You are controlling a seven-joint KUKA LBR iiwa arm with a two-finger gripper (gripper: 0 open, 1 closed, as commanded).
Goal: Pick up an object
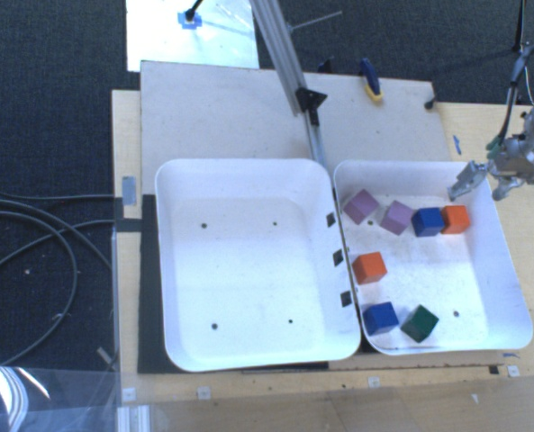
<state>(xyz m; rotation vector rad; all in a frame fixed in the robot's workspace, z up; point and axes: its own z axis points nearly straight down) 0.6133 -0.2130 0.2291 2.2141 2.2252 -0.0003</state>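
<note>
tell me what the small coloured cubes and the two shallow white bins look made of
Small coloured cubes, such as the orange one: probably painted wood or solid plastic, with flat matte faces and crisp edges. Shallow white bins, right and left: likely moulded plastic, with smooth, faintly glossy walls and rounded corners.

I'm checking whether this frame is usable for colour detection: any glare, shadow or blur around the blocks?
Camera view: light is even and soft, and the blocks in the right bin cast only faint shadows; the orange block and green block read crisp. A bright glare patch sits on the shiny sheet at the top left. The gripper at the right bin's far corner looks slightly soft.
</note>
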